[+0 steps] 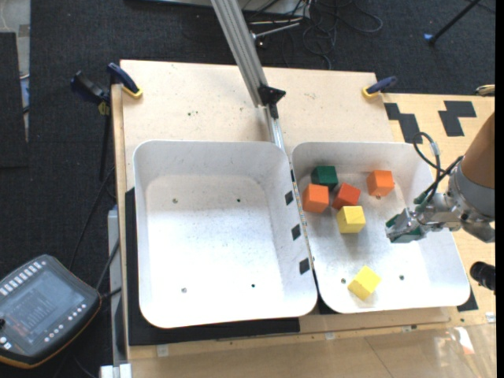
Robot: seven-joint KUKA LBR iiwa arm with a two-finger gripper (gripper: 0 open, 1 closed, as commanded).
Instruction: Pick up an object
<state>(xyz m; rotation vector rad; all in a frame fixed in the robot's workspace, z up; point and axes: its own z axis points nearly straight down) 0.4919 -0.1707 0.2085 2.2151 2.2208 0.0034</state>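
Matt white plastic bins [157, 211] on a speckled wooden bench [197, 101].

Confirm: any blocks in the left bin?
No. All six blocks, including the green block, sit in the right bin; the left bin holds none.

Left bin [157, 211] floor lies open; in the right bin [441, 290], clustered blocks [340, 197] crowd the far-left part.

This is a robotics lab. A plywood bench [213, 101] held by clamps [124, 79] carries two white bins [157, 172], left of the gripper [400, 228]. Printed markers [457, 116] lie behind it. Cables [339, 14] cross dark carpet, and a teach pendant [39, 309] sits far left.
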